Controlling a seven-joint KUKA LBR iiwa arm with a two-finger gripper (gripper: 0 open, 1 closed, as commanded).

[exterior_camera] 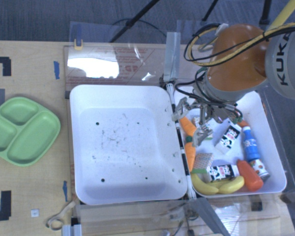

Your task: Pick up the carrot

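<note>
The carrot (189,128) lies along the left wall of the right bin (273,146), orange and slanting down toward the front; a second orange stretch (190,155) continues below it. My gripper (194,122) hangs low over the carrot's upper end, under the orange wrist band (233,58). It is open, with one finger (181,105) by the bin wall and the other finger (203,129) to the carrot's right. The carrot rests on the bin floor, and the gripper hides part of its middle.
Crowded around the carrot in the right bin are two cow-print cartons (229,136) (221,172), a blue bottle (250,149), a red-orange piece (250,176), a banana (219,186) and a grey mesh piece (202,160). The left bin (83,102) adjoins it. A green divided plate (22,129) sits far left.
</note>
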